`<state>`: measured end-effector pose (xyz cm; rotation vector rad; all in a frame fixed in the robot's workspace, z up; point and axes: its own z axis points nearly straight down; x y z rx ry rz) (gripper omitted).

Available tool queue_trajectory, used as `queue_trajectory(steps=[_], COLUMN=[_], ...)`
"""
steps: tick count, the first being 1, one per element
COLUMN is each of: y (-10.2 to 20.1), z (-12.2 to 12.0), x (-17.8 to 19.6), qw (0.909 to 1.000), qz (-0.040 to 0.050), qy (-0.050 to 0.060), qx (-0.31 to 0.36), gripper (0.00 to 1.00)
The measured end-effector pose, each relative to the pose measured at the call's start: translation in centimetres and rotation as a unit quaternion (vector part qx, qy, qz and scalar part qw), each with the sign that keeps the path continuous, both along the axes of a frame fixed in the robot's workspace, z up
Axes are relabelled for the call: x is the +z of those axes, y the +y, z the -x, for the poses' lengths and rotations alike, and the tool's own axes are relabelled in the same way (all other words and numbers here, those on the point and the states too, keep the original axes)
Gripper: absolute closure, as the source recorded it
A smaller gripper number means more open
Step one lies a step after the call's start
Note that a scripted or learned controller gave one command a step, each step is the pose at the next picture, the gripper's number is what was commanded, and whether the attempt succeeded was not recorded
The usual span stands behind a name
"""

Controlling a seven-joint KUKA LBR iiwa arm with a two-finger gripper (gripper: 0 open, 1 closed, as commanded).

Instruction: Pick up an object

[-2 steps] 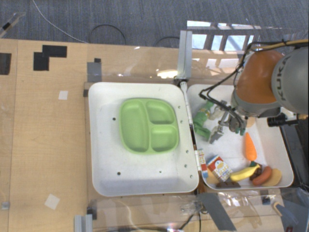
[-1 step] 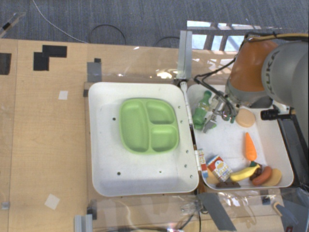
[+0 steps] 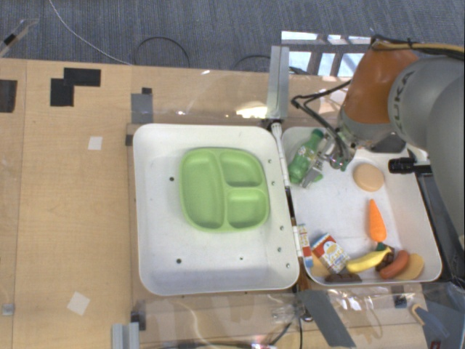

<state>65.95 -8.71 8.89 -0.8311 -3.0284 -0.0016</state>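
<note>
The gripper (image 3: 320, 167) sits low in the right bin (image 3: 429, 267), near its upper left corner, with a green bottle (image 3: 303, 158) right at its fingers. The bottle is translucent green with a darker green cap end toward the top and lies tilted, its lower end close to the bin's left wall. It looks clamped between the fingers — though the metal parts overlap the bottle there, so the hold is likely rather than plain. No lettering on the bottle can be read.

Just right of the gripper lies a pale tan round thing (image 3: 369, 177), perhaps a bun. Below it a carrot (image 3: 376, 221) points up and down, orange with a darker top. Along the bin's lower edge sit a small carton (image 3: 328, 252) with a red, white and blue printed face — its writing too small to read — then a banana (image 3: 369, 260), a red sausage (image 3: 394, 265) and a tan lump (image 3: 414, 266), all packed together.

The left bin (image 3: 160, 267) holds a light green tray (image 3: 221, 188) with three compartments, lying flat near the middle.
</note>
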Motion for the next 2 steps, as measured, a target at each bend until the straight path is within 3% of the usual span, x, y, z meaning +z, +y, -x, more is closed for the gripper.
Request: queue_trajectory(steps=[1, 2], y=[0.1, 4.3], z=[-0.5, -0.1], x=[1.4, 17.5], qw=[0.9999, 0.9655], qz=[0.0025, -0.0012], qy=[-0.011, -0.008], qx=[0.004, -0.26], gripper=[1.0, 1.0])
